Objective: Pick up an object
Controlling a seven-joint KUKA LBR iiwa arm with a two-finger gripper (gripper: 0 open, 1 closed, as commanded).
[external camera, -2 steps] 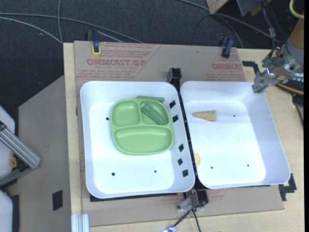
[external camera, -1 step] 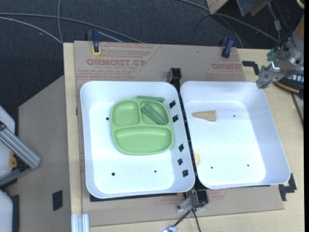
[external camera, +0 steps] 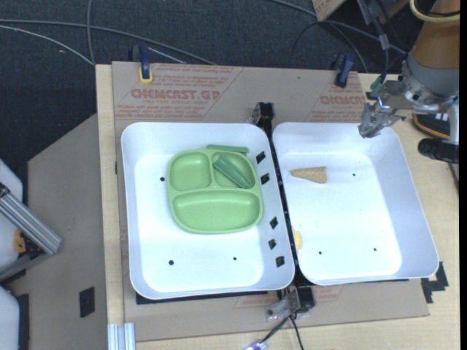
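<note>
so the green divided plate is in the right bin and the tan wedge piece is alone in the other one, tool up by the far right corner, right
Not quite: the camera view shows the green divided plate in the left bin, not the right one. The tan wedge piece lies alone in the right bin, and the tool is indeed by that bin's far right corner.

the brown board (external camera: 182,86) under the bins carries red print reading "chemcast gp" near its far left edge, with smaller red lines around it too blurred to read. similar red print repeats at the far right.
</note>
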